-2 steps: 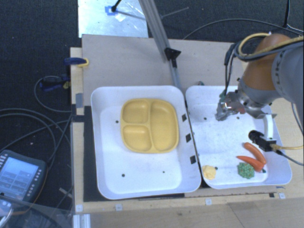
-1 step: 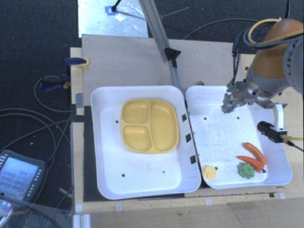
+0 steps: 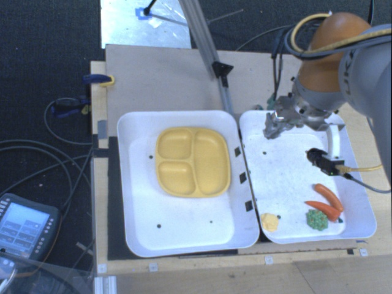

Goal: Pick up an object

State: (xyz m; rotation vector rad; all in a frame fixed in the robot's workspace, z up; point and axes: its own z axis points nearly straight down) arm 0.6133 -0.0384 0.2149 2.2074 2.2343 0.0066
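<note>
Small objects lie in the right bin point(image 3: 288, 176) near its front edge: two orange carrot-like sticks point(image 3: 328, 196) point(image 3: 323, 209), a green broccoli-like piece point(image 3: 316, 220) and a pale yellow lump point(image 3: 269, 222). My gripper point(image 3: 273, 127) hangs over the back left part of that bin, well away from all of them. Nothing shows in its grasp. The grey arm with its orange band point(image 3: 331, 38) reaches in from the right.
A yellow divided plate point(image 3: 193, 162) lies in the left bin point(image 3: 141, 213). A slanted metal pole point(image 3: 202, 35) crosses the back of the bench. A black fitting with a yellow cable point(image 3: 323, 160) hangs over the right bin's middle right.
</note>
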